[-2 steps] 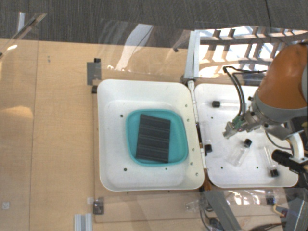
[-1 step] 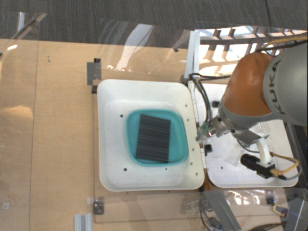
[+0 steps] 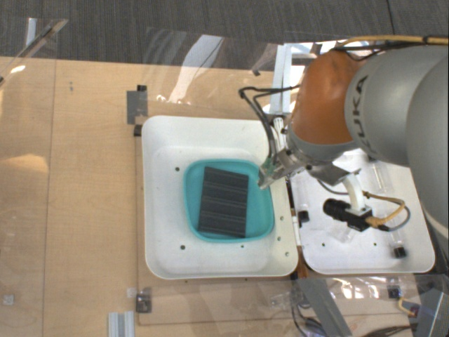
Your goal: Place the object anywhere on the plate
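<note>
A dark grey ridged rectangular block [image 3: 224, 201] lies flat on the teal plate [image 3: 262, 220], which sits in the left white bin [image 3: 161, 209]. The block covers most of the plate's middle and lies slightly askew. My gripper [image 3: 268, 175] hangs over the plate's upper right rim, just right of the block's top right corner and apart from it. Nothing shows between its tips. The grey arm with its orange band [image 3: 326, 100] reaches in from the right, above the divide between the bins.
The right white bin [image 3: 365, 255] lies under the arm and is partly hidden by it. A small dark item [image 3: 398, 251] rests near its front right corner. Bare wooden bench [image 3: 70, 188] spreads to the left of the bins.
</note>
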Motion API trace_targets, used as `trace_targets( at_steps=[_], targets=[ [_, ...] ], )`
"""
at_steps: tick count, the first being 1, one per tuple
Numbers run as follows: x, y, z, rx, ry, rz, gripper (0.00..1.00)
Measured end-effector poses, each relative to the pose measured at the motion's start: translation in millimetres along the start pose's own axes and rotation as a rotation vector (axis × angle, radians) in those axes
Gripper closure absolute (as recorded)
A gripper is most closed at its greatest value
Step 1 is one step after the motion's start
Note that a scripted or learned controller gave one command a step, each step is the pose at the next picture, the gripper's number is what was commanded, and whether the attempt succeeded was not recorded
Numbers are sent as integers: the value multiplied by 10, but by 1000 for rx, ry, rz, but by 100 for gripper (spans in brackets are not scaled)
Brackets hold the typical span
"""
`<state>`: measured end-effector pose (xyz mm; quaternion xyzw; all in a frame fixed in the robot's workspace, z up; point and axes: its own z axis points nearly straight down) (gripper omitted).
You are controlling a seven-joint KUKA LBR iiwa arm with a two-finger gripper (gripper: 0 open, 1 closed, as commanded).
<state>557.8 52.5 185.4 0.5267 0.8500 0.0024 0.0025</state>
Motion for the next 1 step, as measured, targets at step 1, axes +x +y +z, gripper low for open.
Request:
trace_targets(
  at_steps=[1],
  targets=[
    [-2, -1, -1, 0, 0, 1, 0]
  ],
)
